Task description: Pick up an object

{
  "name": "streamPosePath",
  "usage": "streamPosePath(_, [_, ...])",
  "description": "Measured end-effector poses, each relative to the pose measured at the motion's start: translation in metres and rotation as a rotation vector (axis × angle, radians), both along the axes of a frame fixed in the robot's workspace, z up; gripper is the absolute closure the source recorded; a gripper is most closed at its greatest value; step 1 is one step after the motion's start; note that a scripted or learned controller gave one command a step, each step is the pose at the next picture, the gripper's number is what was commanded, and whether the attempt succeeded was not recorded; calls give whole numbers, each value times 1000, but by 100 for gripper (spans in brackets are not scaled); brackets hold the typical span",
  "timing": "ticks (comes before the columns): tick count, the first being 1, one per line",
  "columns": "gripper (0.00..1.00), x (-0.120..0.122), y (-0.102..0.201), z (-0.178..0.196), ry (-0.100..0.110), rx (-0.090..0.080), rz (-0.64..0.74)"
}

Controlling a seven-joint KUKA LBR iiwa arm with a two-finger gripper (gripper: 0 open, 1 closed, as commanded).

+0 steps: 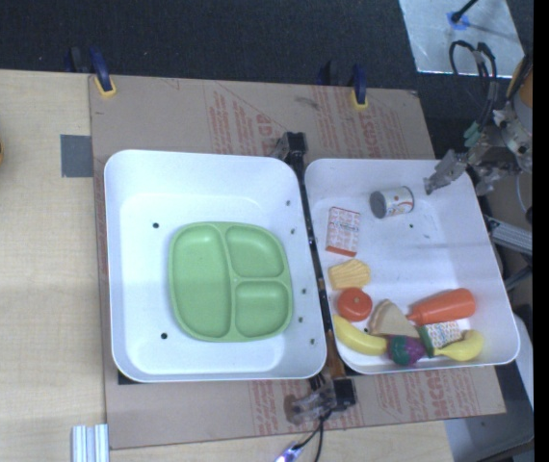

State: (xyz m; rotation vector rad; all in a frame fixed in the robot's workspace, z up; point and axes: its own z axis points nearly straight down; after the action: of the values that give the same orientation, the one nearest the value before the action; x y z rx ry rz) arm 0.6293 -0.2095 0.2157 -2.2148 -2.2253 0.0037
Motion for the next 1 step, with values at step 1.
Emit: streamPosePath(1, [0,29,28,-97,-16,-3,-1])
